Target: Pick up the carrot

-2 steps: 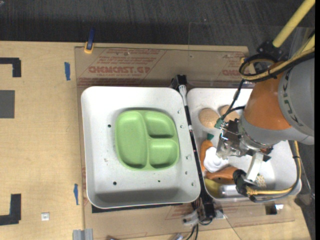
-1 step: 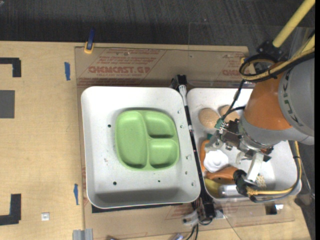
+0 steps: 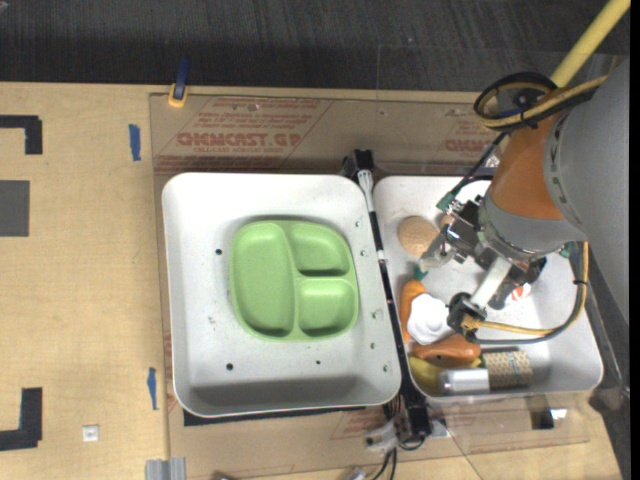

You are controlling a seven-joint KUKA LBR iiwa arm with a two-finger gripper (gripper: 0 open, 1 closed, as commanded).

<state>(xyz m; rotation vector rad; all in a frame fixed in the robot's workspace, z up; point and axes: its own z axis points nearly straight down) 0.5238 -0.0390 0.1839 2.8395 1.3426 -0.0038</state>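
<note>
The carrot (image 3: 448,349) is an orange tapered piece lying near the front left of the right bin (image 3: 560,353). A white object (image 3: 428,316) sits just behind it and a yellow item (image 3: 424,371) just in front. My gripper (image 3: 452,238) hangs over the middle of the right bin, behind the carrot and apart from it, close to a tan round object (image 3: 415,234). Nothing shows between its fingers.
A small orange piece (image 3: 411,293) lies by the right bin's left wall. A silver cylinder with a mesh end (image 3: 490,373) rests along its front wall. The left bin (image 3: 190,268) holds a green divided plate (image 3: 295,278).
</note>
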